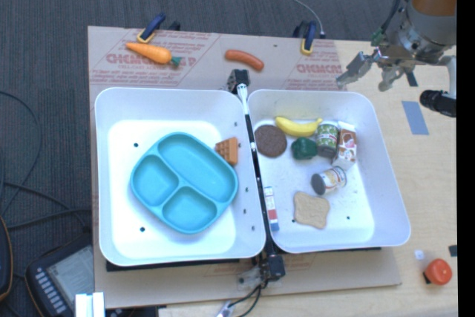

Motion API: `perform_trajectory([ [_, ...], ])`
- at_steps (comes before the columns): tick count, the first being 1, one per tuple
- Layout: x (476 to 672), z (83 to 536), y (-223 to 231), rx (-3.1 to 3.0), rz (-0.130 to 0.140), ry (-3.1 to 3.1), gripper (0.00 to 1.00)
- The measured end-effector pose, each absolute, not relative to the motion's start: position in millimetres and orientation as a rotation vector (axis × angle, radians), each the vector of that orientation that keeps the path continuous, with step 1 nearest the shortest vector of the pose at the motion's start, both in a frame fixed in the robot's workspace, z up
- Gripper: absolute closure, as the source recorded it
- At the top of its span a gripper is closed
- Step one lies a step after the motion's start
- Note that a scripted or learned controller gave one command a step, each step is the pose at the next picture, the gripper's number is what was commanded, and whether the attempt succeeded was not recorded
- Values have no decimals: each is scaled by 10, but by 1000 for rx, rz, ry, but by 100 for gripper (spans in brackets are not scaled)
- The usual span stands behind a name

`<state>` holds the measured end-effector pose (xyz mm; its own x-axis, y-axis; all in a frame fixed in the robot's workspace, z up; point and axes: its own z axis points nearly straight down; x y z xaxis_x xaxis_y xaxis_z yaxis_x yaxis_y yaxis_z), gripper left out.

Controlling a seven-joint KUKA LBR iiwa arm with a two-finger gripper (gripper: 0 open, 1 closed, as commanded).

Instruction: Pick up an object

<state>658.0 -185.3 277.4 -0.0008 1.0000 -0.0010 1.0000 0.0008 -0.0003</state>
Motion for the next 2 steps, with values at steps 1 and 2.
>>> perform_trajectory([
  [1,6428,1482,-1730,2222,-4,2225,0],
  [2,6010,895,-958,2217,6,2218,0],
])
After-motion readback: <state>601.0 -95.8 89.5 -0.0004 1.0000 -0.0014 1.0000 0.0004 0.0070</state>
